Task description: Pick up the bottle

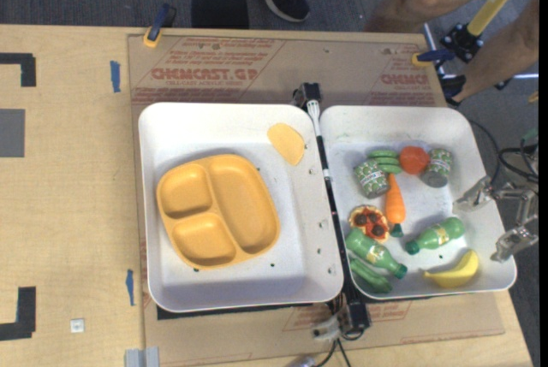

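Note:
Two green toy bottles lie in the right bin (462,130). One bottle (438,235) lies near the bin's front right, beside a yellow banana (454,269). The other bottle (374,252) lies at the front left, by the divider between the bins. My gripper (501,220) hangs at the right bin's right rim, its two metal fingers (481,194) spread apart with nothing between them. It stands a little to the right of the nearer bottle and does not touch it.
The right bin also holds two green cans (372,177), a red tomato (414,158), an orange carrot (394,203), a round pizza-like toy (370,221) and green pods (368,273). In the left bin are a yellow divided tray (218,210) and a yellow disc (287,143).

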Robot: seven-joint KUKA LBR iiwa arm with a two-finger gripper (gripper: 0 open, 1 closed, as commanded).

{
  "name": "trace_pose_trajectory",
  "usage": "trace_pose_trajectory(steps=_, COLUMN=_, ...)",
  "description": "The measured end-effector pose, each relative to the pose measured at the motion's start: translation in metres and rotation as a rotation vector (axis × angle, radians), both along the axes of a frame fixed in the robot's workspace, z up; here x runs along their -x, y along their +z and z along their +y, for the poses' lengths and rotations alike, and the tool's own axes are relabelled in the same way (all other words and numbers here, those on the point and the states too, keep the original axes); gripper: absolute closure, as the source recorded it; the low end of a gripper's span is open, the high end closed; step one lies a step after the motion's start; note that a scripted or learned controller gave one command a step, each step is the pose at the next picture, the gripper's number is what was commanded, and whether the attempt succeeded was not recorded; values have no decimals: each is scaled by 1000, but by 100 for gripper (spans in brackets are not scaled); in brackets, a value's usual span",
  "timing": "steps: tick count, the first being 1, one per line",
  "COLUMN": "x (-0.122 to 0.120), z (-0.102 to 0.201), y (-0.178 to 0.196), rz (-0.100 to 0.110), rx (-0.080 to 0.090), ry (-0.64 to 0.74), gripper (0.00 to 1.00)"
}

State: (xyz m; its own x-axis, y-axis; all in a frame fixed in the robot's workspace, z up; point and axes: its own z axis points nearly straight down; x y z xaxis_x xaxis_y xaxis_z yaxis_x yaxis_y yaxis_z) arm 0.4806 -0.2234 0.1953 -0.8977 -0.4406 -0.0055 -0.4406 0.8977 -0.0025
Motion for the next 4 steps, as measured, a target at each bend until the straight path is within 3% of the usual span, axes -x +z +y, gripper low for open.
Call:
trace_pose_trajectory(steps=1, x=-10, z=1, y=-42, rz=3, rx=0, ry=554, gripper=0)
trace_pose_trajectory(steps=2, x=-11, z=1, y=-31, rz=-2, rx=0, ry=549, gripper=100)
trace_pose_trajectory(steps=3, x=-11, z=1, y=-31, rz=-1, rx=0, ry=550, gripper=0)
trace_pose_trajectory(steps=4, x=-2, z=1, y=15, rz=1, rx=2, ry=691, gripper=0)
